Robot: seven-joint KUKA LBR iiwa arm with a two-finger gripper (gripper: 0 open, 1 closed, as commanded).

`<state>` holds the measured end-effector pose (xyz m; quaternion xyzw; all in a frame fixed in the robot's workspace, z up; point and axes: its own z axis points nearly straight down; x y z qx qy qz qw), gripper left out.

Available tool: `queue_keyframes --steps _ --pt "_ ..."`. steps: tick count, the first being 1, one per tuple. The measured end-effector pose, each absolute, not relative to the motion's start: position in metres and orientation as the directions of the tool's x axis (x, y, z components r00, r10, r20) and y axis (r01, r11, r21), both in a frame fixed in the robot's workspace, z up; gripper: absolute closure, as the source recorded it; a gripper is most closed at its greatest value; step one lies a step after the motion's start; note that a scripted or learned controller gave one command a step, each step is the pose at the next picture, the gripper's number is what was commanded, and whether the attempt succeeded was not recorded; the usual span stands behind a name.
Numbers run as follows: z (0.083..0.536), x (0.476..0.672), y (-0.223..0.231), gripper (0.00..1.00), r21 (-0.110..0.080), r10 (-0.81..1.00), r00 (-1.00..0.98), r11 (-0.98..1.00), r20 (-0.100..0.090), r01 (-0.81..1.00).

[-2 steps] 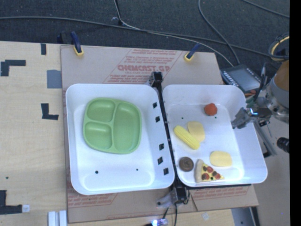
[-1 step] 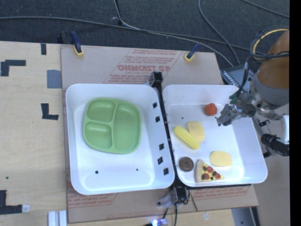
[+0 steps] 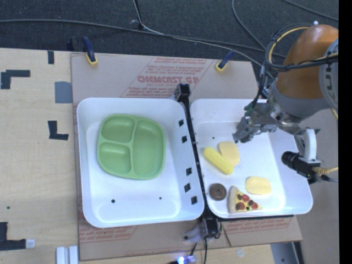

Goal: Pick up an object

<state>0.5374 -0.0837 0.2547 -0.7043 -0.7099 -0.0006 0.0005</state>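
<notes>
A pale green divided plate (image 3: 132,146) is seen in a white bin (image 3: 88,164); a yellow corn cob (image 3: 218,160), brown cookie (image 3: 218,191) and red-dotted pizza slice (image 3: 242,201) are pictured alongside.

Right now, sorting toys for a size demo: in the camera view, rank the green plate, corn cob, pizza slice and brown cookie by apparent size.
1. green plate
2. corn cob
3. pizza slice, close to the corn, so that order is unsure
4. brown cookie
</notes>
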Motion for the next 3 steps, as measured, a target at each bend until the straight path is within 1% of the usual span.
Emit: queue_keyframes --steps 1,2,3 --pt "0.258 0.546 -0.031 1.00 -0.001 1.000 -0.007 0.007 0.002 1.000" --pt "0.240 0.546 0.020 1.00 -0.004 1.000 -0.006 0.006 0.001 1.000" --pt "0.227 0.558 0.073 1.00 -0.002 1.000 -0.006 0.006 0.000 1.000"
